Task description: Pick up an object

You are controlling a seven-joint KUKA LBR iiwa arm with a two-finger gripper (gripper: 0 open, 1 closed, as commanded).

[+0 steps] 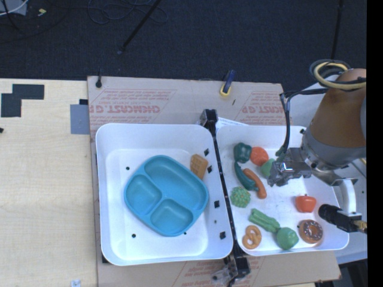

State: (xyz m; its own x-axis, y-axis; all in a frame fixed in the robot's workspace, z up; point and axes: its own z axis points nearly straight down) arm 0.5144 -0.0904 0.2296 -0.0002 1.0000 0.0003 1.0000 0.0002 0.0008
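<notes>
The right bin [281, 137] holds several toy foods. My gripper [279, 174] hangs low over the middle of it, reaching in from the right. Just left of the gripper lie a pale green piece [267, 167], a red-orange ball [259, 155] and an orange carrot-like stick [255, 183]. A dark green pepper [242, 152] and a teal curved piece [243, 174] sit further left. A red tomato [305, 203] lies below and to the right of the gripper.
Along the right bin's front are a broccoli [240, 197], a green cucumber [264, 220], a pretzel [252, 237], a lime [286, 238] and a donut [310, 231]. The left bin [114, 160] holds a blue divided plate [166, 194] and a tan piece [198, 165].
</notes>
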